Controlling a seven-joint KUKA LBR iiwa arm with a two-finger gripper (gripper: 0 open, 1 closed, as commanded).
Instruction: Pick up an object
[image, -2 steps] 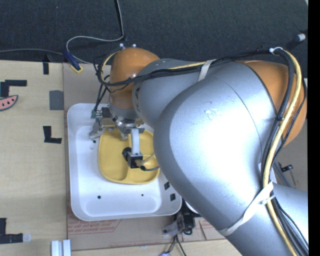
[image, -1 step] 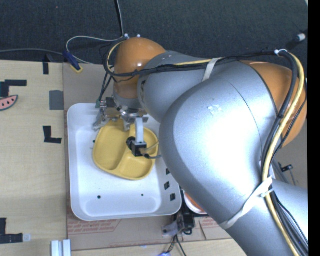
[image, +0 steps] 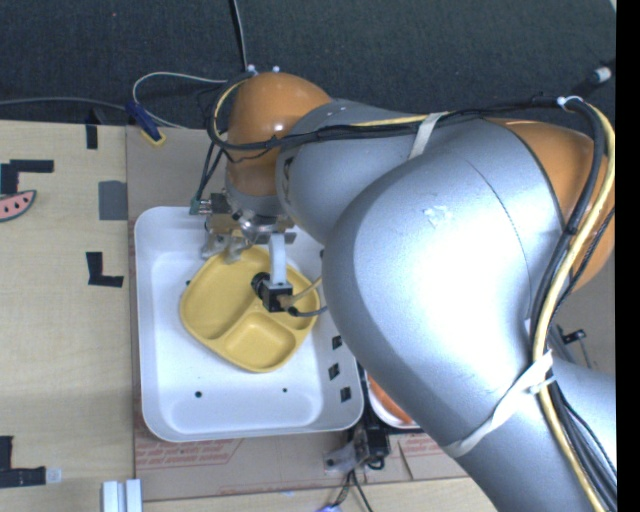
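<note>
A yellow divided dish lies tilted in the left white bin, filling its upper middle. My gripper hangs over the dish's far rim, close to the bin's back wall, under the orange wrist band. The wrist and its fittings hide the gripper's tips, and nothing can be seen held in it.
My grey arm covers the right of the view and most of the second bin. A bit of an orange thing peeks out under it. Black tape marks and a pink piece lie on the bench to the left.
</note>
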